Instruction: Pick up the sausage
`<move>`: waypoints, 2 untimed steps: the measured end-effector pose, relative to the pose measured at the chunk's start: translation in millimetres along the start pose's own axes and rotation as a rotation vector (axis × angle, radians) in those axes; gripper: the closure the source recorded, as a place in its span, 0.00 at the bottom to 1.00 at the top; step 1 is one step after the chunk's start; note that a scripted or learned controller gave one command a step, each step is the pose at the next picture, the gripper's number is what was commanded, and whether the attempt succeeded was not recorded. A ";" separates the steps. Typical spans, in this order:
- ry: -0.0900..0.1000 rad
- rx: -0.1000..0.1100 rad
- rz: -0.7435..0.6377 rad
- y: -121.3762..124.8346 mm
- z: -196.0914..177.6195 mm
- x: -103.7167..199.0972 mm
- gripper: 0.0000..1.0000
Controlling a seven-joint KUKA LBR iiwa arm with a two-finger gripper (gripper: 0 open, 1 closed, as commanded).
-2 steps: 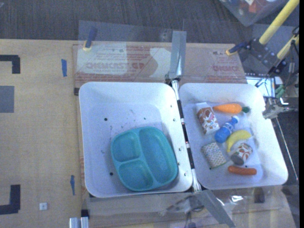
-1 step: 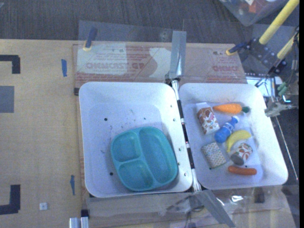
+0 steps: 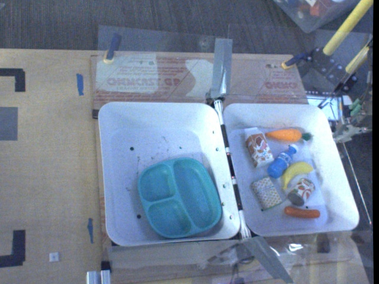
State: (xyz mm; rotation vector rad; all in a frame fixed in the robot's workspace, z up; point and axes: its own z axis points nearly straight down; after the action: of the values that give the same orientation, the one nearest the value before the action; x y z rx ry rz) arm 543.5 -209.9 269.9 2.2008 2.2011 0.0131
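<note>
The sausage (image 3: 302, 212) is a small red-orange link lying flat near the front right corner of the right bin (image 3: 337, 158). Just behind it sits a round red-and-white can (image 3: 302, 190), and a speckled tan block (image 3: 266, 192) lies to its left.
The right bin also holds a carrot (image 3: 286, 135), a brown carton (image 3: 258, 148), a blue bottle (image 3: 280, 162) and a banana (image 3: 295, 172). A teal divided plate (image 3: 179, 197) lies in the left bin (image 3: 118, 135). Clutter and yellow poles (image 3: 349, 21) stand at the far right.
</note>
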 end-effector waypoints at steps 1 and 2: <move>-0.003 -0.004 0.000 1.1 -10.5 -1.3 1.00; -0.005 -0.008 0.000 2.2 -21.0 -2.6 1.00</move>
State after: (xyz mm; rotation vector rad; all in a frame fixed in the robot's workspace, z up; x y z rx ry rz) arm 545.1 -212.2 291.0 2.1937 2.1944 0.0162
